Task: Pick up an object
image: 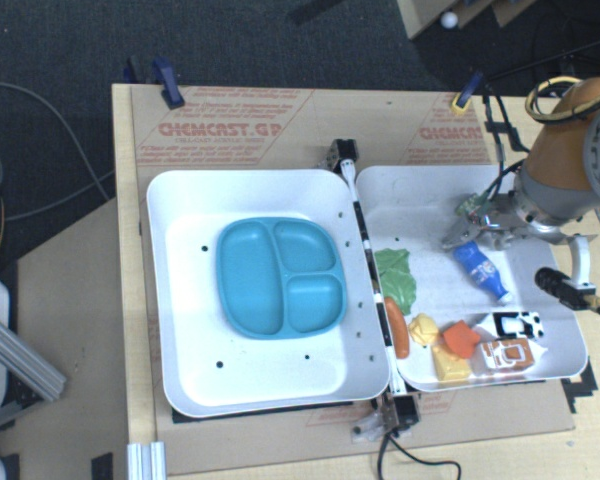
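Note:
My gripper hangs low over the upper middle of the right bin, at the end of the grey arm with its orange band. Just below and slightly right of it lies a blue tube-like object, slanted on the bin floor; whether the gripper touches it cannot be told. Further left a green leafy piece rests near the bin's left wall.
Along the right bin's front lie an orange sausage shape, yellow pieces, a red-orange piece, a black-and-white item and a white-orange pack. The left bin holds a blue divided plate.

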